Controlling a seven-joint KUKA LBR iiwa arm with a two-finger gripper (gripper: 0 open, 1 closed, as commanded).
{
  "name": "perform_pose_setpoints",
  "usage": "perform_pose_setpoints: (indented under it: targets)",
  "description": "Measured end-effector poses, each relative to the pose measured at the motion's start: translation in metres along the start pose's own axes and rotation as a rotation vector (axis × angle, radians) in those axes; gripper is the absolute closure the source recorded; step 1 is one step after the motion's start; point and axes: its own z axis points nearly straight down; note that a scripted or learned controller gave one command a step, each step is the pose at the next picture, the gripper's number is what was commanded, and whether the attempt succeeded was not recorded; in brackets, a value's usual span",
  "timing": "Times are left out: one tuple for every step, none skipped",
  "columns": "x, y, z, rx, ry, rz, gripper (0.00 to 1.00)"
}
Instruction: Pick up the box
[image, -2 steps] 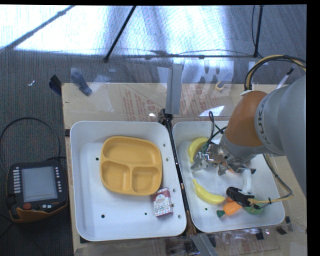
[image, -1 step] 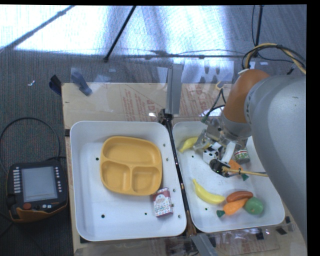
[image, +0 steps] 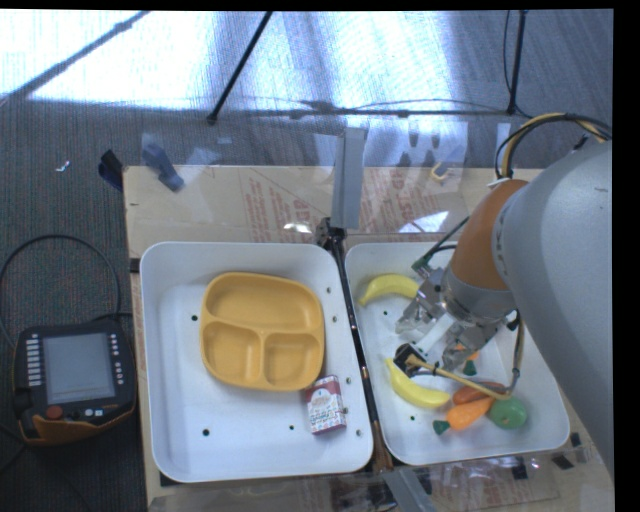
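one box (image: 325, 405), one yellow plate (image: 240, 352) — two bananas (image: 388, 288) (image: 418, 388)

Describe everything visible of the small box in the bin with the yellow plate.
The box is small, rectangular, red and white, seemingly printed cardboard; its print is too small to read. It lies flat, slightly turned, on the floor of the white bin, near the corner closest to the camera and the other bin. Its far end reaches the rim of the yellow divided plate; actual contact cannot be judged.
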Motion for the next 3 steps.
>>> perform_pose_setpoints:
  targets:
    - [-0.001,0.000,-0.008,0.006,-0.003,-0.002,1.00]
    - [-0.046,-0.012,0.001,-0.001,0.000,0.136,1.00]
    - [0.040,-0.071,-0.100,-0.003,0.000,0.017,1.00]
